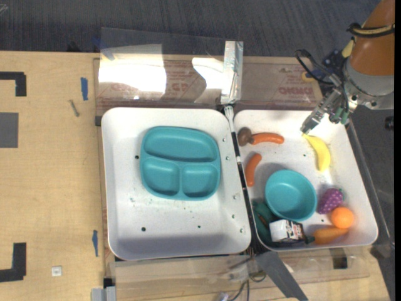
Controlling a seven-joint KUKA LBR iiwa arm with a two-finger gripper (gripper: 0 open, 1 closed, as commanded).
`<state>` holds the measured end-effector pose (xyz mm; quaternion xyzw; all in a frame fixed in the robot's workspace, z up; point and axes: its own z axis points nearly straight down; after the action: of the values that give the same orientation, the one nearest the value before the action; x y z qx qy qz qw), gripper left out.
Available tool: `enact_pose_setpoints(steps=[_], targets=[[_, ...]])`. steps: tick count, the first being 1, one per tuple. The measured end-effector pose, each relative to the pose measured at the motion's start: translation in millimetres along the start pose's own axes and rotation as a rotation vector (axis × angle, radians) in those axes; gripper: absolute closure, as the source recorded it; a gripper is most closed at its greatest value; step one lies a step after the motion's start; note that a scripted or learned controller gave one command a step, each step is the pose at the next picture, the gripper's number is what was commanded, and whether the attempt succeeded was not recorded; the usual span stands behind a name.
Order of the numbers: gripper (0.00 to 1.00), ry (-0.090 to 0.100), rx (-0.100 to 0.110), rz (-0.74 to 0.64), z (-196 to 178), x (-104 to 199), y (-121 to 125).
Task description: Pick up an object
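two shallow white bins side by side on the bench. left bin (119, 224) carries a teal divided plate (180, 162), three compartments, sitting a little above the bin's middle.

right bin (366, 231) is crowded. near its top left corner a small brown lump (244, 135), just beside it an orange carrot-like piece (266, 139) lying roughly level. below those, a second orange-red piece (252, 168) tilted along the bin's left wall. a teal bowl (289, 194) sits at the middle, upright. a yellow banana (320, 152) lies above and right of the bowl, close to it. at the bowl's right, a purple grape cluster (331, 199), and just below that an orange fruit (342, 218), the two nearly touching. along the bottom edge, an elongated orange piece (327, 234) and a dark packet with a white label (287, 231), partly under the bowl's rim; something dark green shows at the packet's left, too hidden to name.

arm comes in at the upper right, orange band visible. gripper (326, 116) hangs over the right bin's top right corner, angled down toward the left, tip just above the banana's upper end. fingers too small and blurred here; cannot tell how far apart they are, and nothing visible between them. no object is lifted; all lie in the bin.
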<state>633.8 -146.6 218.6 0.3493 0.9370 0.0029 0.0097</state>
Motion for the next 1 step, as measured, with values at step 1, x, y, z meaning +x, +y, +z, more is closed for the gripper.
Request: enact_pose_setpoints(steps=[1], targets=[[0.0,0.011,0.009,0.005,7.6,1.1,-4.7]])
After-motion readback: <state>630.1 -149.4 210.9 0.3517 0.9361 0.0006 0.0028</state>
